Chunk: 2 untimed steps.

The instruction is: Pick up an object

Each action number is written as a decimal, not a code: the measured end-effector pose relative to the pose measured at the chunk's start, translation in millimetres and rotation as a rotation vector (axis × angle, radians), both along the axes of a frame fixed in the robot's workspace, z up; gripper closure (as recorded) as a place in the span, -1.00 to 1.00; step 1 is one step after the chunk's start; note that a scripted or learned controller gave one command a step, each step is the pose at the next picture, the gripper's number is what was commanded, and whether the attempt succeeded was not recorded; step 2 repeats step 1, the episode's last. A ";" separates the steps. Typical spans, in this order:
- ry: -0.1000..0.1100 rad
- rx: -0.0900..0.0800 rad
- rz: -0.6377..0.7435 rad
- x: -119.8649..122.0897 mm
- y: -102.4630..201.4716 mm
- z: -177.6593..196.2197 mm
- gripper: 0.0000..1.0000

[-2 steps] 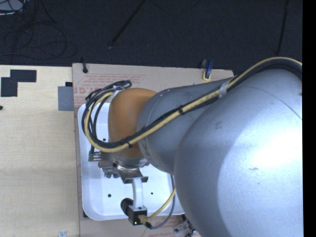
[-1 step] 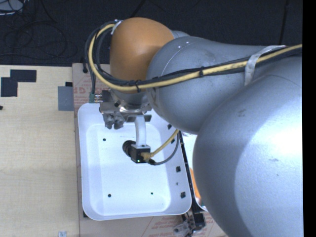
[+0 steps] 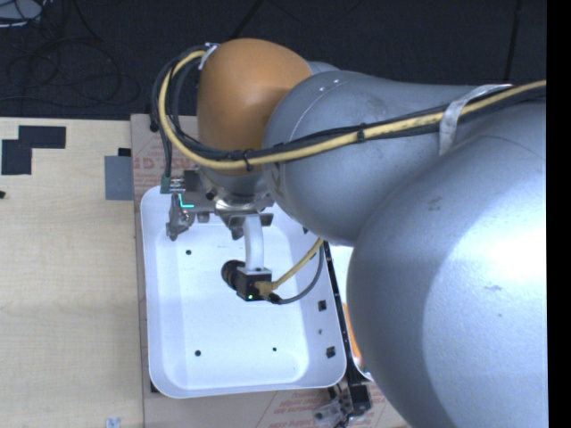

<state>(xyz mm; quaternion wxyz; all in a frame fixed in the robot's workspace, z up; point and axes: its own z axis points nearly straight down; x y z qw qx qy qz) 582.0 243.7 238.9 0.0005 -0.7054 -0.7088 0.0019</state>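
Camera view: the two-finger gripper [image 3: 210,221] of the grey, orange-banded arm [image 3: 357,176] is held over the far left part of the shallow white plastic bin [image 3: 223,364]. Whether it is clenched cannot be told, nor where the object lies.

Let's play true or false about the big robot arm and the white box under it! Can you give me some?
1. The arm has an orange band. True.
2. The bin under the arm is red. False: it is white.
3. The arm reaches out over the bin. True.
4. The bench beside the bin is green. False: it is pale tan.
5. The arm comes in from the picture's left. False: it comes in from the right.
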 end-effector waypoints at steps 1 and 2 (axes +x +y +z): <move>0.002 -0.002 0.006 -0.1 0.0 9.6 1.00; 0.002 -0.002 0.006 -0.1 0.0 9.6 1.00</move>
